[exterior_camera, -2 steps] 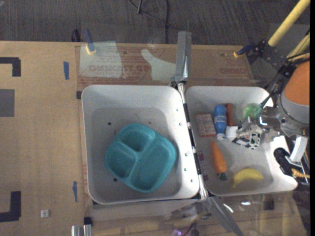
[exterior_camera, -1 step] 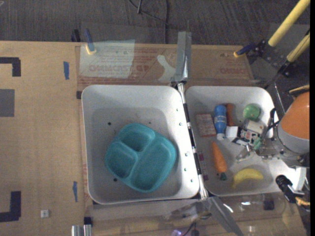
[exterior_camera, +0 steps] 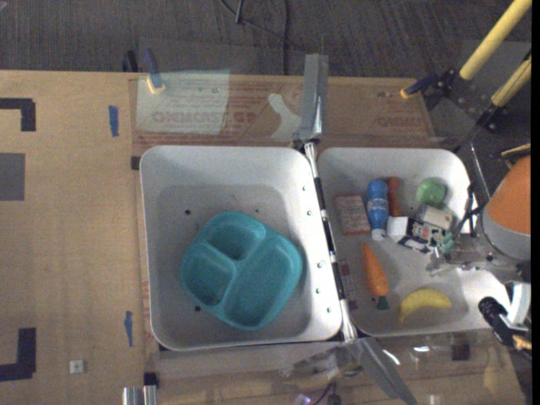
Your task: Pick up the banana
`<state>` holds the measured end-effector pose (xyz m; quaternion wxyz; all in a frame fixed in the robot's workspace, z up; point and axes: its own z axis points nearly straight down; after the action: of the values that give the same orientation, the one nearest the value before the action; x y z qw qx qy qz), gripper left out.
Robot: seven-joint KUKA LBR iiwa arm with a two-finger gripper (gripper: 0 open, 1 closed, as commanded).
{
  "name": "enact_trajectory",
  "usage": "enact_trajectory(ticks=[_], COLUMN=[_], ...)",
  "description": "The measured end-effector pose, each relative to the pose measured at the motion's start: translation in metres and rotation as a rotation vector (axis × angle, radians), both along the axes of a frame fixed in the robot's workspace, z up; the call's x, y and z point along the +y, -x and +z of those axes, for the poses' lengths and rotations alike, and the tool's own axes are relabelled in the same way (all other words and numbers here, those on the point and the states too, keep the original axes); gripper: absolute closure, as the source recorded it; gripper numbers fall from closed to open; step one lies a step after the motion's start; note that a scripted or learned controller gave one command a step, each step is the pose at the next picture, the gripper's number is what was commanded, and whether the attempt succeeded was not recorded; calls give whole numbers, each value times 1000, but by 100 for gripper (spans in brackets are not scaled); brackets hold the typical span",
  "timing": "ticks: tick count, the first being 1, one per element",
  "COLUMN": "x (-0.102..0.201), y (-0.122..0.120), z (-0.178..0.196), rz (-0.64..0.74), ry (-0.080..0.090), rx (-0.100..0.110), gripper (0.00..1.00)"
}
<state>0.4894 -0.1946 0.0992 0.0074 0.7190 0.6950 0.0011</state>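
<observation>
I have the banana [exterior_camera: 424, 302] lying flat on the floor of the right bin [exterior_camera: 354, 163], in its near part, close to the near wall. Its long axis runs almost left to right, tilted slightly so the right end sits a little farther from me. The curve arches away from me, with both tips bending back toward the near wall. It lies clear of everything else, so I judge a grasp across its short width, from above, the natural choice.

Just to its left is the carrot [exterior_camera: 375, 275], lying near-to-far, with its dark end near the banana's left tip but apart from it. Farther back stand a blue bottle [exterior_camera: 377, 205], a flat pinkish packet [exterior_camera: 351, 213], a small black-and-white box [exterior_camera: 422, 229] and a green ball [exterior_camera: 431, 191], all well away from the banana.

The gripper [exterior_camera: 449, 251] hangs at the right side of this bin, above and slightly far-right of the banana, not touching it. I cannot tell how its jaws stand; the metalwork there is too cluttered to read.

The left bin [exterior_camera: 169, 175] holds a teal divided tray [exterior_camera: 242, 269], which plays no part here.
</observation>
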Motion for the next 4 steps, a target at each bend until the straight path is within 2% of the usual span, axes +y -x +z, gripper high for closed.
enact_trajectory(ticks=[1, 2, 3, 4], x=[0, -8, 8, 25], y=[0, 8, -13, 7], z=[0, -11, -11, -11], rz=[0, 282, 192, 254], ry=[0, -6, -1, -2], rx=[0, 7, 4, 2], gripper=[0, 0, 0, 0])
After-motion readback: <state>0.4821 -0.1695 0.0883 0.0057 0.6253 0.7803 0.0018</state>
